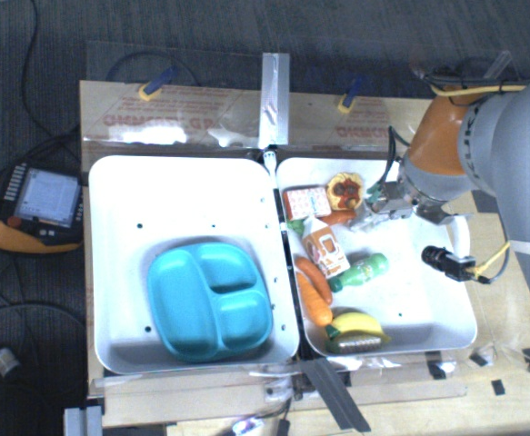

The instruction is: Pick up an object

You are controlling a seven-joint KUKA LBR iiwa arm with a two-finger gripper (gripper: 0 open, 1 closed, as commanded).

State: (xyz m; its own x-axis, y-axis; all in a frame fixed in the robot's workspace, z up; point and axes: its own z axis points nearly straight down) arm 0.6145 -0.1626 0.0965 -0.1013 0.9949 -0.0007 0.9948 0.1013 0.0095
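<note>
The gripper (380,209) is low in the right bin (428,307), near its top edge. It looks like a lump of grey metal here, and you cannot tell if it is open or shut. Nothing can be seen held in it. The grey arm (510,162) with its orange band (442,139) comes in from the right.

Just left of the gripper are the toys, all in the left half of that bin. A round piece with red spots (345,189) sits at the top. Beside it is a small flat box with pink and white squares (305,202). Under those is a little orange and white carton (325,250), lying tilted. A green bottle (359,272) lies on its side next to the carton. Two orange carrots (313,291) lie along the bin's left wall. A yellow banana (356,323) rests near the bottom edge, with a dark green thing (354,342) just below it. A black part with a yellow wire (451,262) hangs over the bin's right side.

The left bin (128,198) holds a big blue tray (209,301) with sections in it.

Both white bins sit side by side on a brown bench (192,107) with clear plastic taped at the back. The floor (46,62) is dark grey carpet. A small screen box with an orange edge (34,207) lies on the floor at the left, with black cables near it.
</note>
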